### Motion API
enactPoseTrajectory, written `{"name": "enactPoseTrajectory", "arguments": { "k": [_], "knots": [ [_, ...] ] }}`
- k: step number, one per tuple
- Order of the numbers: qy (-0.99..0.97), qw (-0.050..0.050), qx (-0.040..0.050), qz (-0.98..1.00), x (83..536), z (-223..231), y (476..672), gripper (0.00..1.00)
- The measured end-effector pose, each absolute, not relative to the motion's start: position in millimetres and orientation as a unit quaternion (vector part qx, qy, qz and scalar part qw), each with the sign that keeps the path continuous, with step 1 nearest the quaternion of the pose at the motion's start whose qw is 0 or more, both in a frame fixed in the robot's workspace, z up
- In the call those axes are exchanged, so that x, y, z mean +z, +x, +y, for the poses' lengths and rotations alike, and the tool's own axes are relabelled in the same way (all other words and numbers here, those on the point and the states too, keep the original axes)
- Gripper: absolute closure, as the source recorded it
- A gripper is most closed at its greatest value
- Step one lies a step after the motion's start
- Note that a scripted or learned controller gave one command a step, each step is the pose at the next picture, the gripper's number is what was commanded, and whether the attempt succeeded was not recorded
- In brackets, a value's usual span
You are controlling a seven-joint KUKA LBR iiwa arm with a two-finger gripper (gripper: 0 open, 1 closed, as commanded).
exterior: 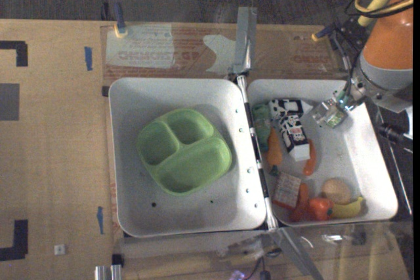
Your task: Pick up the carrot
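Observation:
The carrot (273,149), a short orange piece, lies in the right bin (374,160) close to its left wall, just left of a black-and-white milk carton (292,131). My gripper (331,113) hangs over the upper right part of that bin, to the right of the carton and well apart from the carrot. Nothing shows between its tips. The grey arm with the orange band (390,42) comes in from the upper right.
The right bin also holds a slim orange-red piece (310,159), a small box (287,188), a red tomato (320,208), a banana (348,208), a tan round item (336,190) and a green item (261,118). A green divided plate (184,151) sits in the left bin (125,141).

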State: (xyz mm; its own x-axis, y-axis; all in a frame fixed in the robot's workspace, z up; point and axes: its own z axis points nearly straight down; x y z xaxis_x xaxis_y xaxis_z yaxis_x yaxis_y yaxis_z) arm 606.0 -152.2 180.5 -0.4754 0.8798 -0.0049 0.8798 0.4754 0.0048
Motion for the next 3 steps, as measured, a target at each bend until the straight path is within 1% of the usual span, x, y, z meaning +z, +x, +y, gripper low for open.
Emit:
{"name": "enactPoseTrajectory", "arguments": {
  "k": [1,2,3],
  "knots": [
    [0.471,0.003,0.0008,0.882,252,-107,631.0,1.00],
    [0.535,0.001,0.0004,0.845,245,-61,583.9,1.00],
    [0.545,0.000,-0.0001,0.838,222,-59,534.3,1.00]
  ]
}}
